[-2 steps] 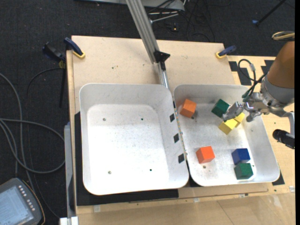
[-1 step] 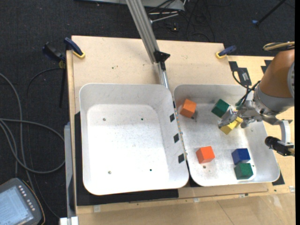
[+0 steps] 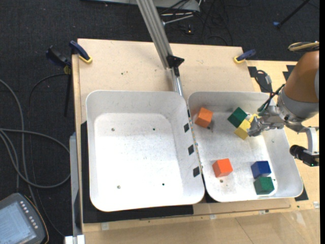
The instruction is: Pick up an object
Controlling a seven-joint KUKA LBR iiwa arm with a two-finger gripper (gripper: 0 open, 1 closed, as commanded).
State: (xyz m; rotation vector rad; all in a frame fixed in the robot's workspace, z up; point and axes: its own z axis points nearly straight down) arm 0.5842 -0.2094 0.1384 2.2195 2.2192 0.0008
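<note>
Gripper point(image 3: 252, 126), finger state indeterminable, meets the yellow block point(image 3: 244, 129) beside a green block point(image 3: 237, 117) at two o'clock in the right bin point(image 3: 284, 159), apparently positioned to attempt a grasp.

Clamps point(image 3: 81, 53) at table point(image 3: 127, 65) corners, cables point(image 3: 20, 136) on dark floor, perhaps a tablet point(image 3: 18, 222) at lower left.
</note>
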